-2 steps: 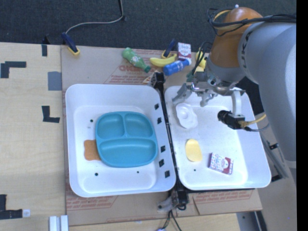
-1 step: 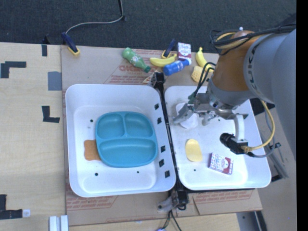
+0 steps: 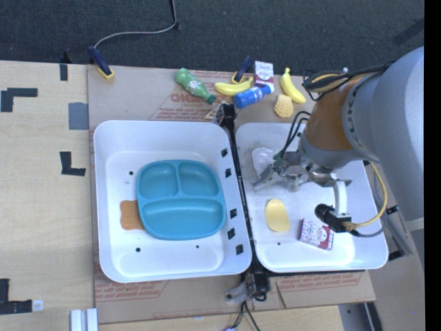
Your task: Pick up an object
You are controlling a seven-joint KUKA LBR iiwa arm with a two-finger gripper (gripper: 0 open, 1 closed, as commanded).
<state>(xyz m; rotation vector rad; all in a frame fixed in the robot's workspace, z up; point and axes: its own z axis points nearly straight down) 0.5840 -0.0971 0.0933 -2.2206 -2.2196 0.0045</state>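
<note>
Single arm, reaching into the right-hand shallow white bin point(image 3: 358, 257) from the right. Gripper point(image 3: 267, 176) sits low over the bin floor, fingers pointing left. A pale translucent object point(image 3: 262, 158) lies at or just above the fingertips; contact is not resolvable. Jaw state: cannot tell, as the fingers blur against the white floor.

Step in hand, by judgement: approach or closing phase of a pick, nothing lifted yet. No object is visibly between the fingers.

Candidates near the jaws: a yellow rounded plastic piece point(image 3: 278, 215) just below the fingertips, lying flat, long axis roughly up-down in the view, narrower end toward the jaws. A small red-and-white printed carton point(image 3: 315, 234) lies further below and to the right, under the wrist, long axis tilted slightly off horizontal.

Next move likely calls for settling on one target, centring the fingers across its short axis, then closing and lifting straight up. For the yellow piece this means a short shift downward in the view.

Left bin holds a blue divided plastic tray point(image 3: 181, 199), well apart from the jaws.
</note>
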